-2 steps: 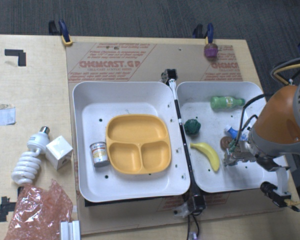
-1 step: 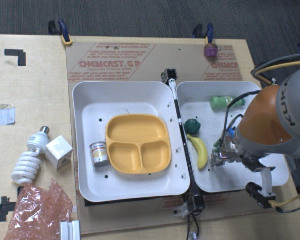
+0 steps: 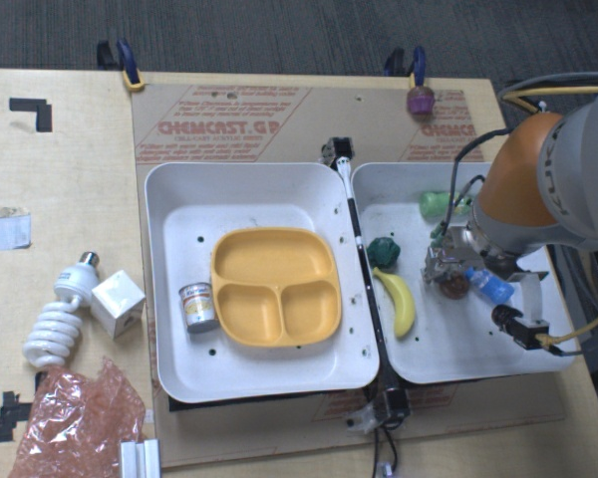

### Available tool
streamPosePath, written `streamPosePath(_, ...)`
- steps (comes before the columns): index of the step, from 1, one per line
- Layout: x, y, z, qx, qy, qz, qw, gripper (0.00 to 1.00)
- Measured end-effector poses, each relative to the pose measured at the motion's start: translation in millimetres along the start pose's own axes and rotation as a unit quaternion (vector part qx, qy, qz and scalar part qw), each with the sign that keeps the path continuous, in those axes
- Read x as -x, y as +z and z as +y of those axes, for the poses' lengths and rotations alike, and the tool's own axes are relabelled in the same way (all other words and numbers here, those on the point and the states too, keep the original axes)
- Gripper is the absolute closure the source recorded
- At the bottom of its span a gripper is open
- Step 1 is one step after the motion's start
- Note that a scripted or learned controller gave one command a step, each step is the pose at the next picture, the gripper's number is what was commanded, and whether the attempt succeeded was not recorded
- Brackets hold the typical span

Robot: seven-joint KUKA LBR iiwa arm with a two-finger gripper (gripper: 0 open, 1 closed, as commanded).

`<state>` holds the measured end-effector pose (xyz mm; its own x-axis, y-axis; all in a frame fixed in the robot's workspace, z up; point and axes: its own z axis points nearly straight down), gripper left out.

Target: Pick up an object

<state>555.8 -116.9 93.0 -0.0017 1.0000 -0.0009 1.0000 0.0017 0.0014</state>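
Overhead, the grey arm reached in from the right of the frame, its gripper (image 3: 447,271) low in the right bin (image 3: 448,361), over a dark reddish object (image 3: 454,286) beside a blue object (image 3: 492,288). Whether it was clenched, released or grasping could not be told. To pick cleanly, it probably needed to centre on one item and lift straight up. That bin also held one banana (image 3: 400,302), one dark green object (image 3: 384,251) and one pale green object (image 3: 436,204). At centre, the left bin (image 3: 259,371) held one yellow divided tray (image 3: 276,287) and one small can (image 3: 196,307).

A yellow divided tray (image 3: 276,287) in a white bin (image 3: 169,267); yellow banana (image 3: 399,302), dark green object (image 3: 384,251).
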Motion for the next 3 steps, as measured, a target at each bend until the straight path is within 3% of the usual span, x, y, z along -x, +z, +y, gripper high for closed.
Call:
streamPosePath(1, 7, 1, -48, -0.001, 0.001, 0.001, 1.0000, 0.00)
streamPosePath(2, -23, 1, -78, -0.001, 0.002, 0.001, 1.0000, 0.00)
streamPosePath(3, -21, 0, -3, 0.000, 0.000, 0.000, 1.0000, 0.00)
